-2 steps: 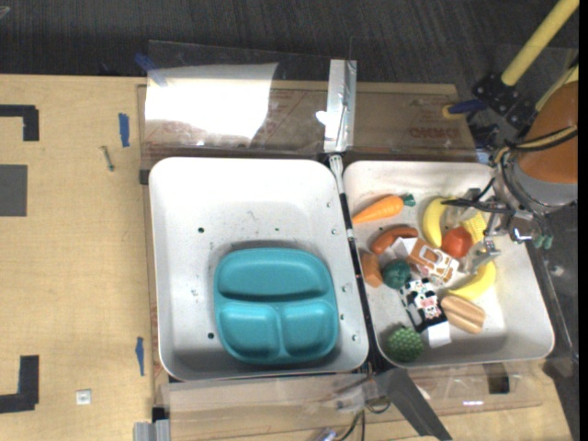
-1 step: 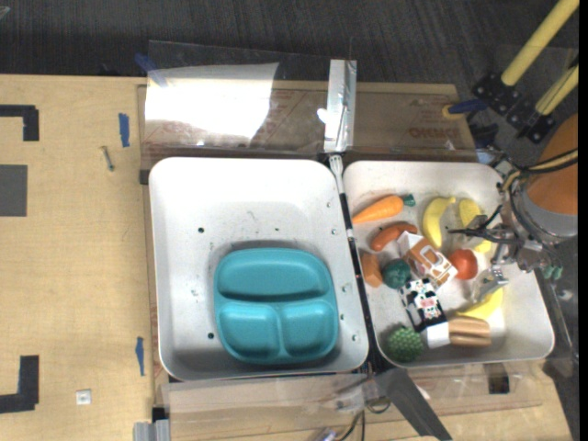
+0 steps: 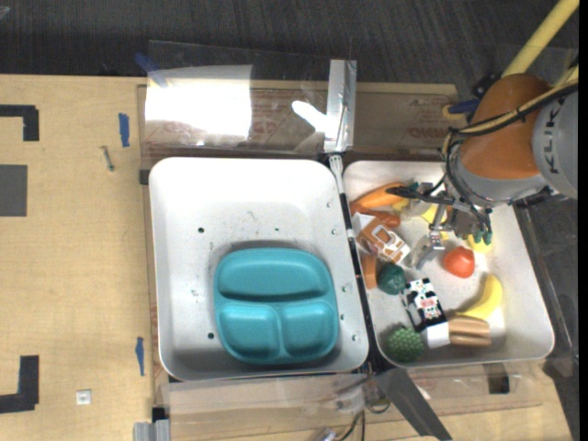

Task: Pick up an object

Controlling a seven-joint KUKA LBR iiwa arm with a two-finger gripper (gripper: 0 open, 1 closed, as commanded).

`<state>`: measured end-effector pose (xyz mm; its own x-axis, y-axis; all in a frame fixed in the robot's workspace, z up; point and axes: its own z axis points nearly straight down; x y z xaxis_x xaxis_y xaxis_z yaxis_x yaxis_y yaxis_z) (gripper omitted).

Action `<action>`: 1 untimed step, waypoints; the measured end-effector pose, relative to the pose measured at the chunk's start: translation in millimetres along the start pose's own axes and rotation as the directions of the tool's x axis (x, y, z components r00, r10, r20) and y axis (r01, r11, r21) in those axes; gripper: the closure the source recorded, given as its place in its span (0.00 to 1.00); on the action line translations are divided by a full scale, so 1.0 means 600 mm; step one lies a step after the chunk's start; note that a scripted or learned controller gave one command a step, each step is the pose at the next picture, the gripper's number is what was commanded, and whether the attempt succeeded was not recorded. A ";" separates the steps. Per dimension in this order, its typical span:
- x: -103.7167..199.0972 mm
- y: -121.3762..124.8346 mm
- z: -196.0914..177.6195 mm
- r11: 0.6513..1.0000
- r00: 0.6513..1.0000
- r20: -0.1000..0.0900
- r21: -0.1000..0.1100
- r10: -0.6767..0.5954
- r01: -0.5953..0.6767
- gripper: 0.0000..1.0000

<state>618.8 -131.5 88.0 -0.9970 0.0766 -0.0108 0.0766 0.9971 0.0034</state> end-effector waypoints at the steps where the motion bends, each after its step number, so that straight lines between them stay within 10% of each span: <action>1: -0.003 -0.004 -0.022 1.000 1.000 0.007 0.003 0.002 -0.002 1.00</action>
